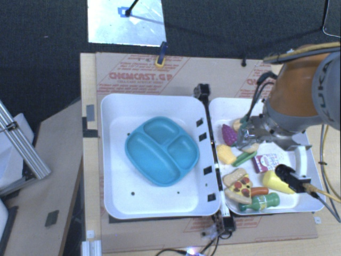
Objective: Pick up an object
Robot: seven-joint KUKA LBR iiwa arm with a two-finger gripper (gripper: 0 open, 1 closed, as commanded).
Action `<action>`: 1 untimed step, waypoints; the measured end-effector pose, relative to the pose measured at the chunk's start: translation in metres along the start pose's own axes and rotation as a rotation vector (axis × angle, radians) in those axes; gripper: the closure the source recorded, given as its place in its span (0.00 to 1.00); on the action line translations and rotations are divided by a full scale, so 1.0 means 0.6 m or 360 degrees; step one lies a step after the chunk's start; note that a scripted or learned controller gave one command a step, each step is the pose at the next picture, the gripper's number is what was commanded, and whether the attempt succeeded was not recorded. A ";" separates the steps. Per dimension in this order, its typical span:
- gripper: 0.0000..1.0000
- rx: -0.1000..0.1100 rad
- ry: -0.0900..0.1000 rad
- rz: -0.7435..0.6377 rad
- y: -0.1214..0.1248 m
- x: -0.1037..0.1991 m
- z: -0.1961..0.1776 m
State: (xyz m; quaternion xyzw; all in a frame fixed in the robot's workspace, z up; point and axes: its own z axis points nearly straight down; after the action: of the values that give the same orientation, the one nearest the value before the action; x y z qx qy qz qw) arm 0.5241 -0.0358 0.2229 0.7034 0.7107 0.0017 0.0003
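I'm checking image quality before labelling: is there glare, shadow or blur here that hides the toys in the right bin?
Camera view: lighting is even and soft overall; the toys such as the pizza slice and purple piece read clearly, if slightly soft; the arm covers part of the right bin; the shiny sheet at top glares brightly.

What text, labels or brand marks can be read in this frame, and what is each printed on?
"CHEMCAST G P": red print on the brown protective sheet under the bins, repeated fainter at its right corner; the smaller lines beneath are too blurred to read.
"KU": partial dark lettering on the arm's grey housing; the rest is cut off.
Small pink-and-white carton in the right bin: printed, but too small to read.
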 end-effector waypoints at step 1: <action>1.00 0.0004 0.0001 0.0002 -0.019 0.084 0.013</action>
State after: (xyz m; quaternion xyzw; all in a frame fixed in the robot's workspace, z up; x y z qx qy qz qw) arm 0.5125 0.0147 0.2150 0.7038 0.7104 0.0010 -0.0007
